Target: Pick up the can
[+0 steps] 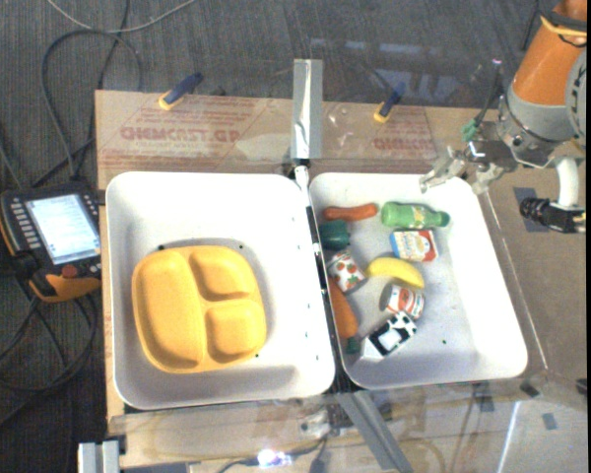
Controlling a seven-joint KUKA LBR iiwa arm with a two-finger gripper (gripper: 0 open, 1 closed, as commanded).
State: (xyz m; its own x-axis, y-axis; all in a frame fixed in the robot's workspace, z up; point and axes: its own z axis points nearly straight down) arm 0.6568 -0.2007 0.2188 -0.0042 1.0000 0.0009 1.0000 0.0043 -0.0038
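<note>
- Gripper (pixel 451 170) hangs over the top right corner of the right bin (pixel 502 313), fingers spread apart, nothing between them; the grey arm with its orange band (pixel 550 62) comes in from the upper right.
- Left bin (pixel 128 205) holds a yellow tray (pixel 199 306) with three compartments, lying slightly turned.
- Right bin holds all the small items, clustered toward its left and centre.
- Green bottle (pixel 414 216) lies on its side near the top, well below and left of the gripper.
- Sausage (pixel 351 212) lies just left of the bottle.
- Carton (pixel 414 245), red and white, sits just under the bottle.
- Banana (pixel 397 270) lies below the carton.
- Can (pixel 402 302), white with dark markings, lies on its side just under the banana, near the bin's centre, well apart from the gripper.
- Carrot (pixel 343 311) runs along the left wall.
- Black-and-white block (pixel 391 336) sits just below the can, touching or nearly so.
- Strawberry (pixel 346 270) rests left of the banana.
</note>
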